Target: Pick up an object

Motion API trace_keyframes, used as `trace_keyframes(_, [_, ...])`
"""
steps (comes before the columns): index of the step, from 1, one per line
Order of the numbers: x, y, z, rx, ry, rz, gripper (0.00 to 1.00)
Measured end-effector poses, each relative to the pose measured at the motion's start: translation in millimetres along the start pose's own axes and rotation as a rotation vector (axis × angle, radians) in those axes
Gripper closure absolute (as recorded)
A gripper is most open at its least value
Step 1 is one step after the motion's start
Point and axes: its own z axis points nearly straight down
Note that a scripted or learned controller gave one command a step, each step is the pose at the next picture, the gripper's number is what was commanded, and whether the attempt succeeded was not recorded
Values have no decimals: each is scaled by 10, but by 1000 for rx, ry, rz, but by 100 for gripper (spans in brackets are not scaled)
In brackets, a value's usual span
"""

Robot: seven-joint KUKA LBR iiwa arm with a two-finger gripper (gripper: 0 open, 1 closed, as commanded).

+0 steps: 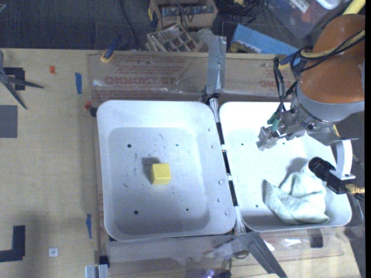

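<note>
Cloth [298, 197], white and crumpled, lies at lower right of the frame in the right bin [243, 172], with 1 yellow block [161, 173] near the middle of the left bin [116, 126]; cloth likely light, soft, floppy, best pinched at a raised fold, block likely light and stiff, taken across 2 flat sides. Gripper [268, 138] hangs over the right bin's upper part, above-left of the cloth, nothing seen in it, opening too small and blurred to tell. Black fixture at right edge overlaps cloth's right side, and arm hides bin's upper right corner.
</note>
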Motion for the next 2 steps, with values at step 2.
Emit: trace_keyframes(2, [-1485,646,940,4,-1,247,100])
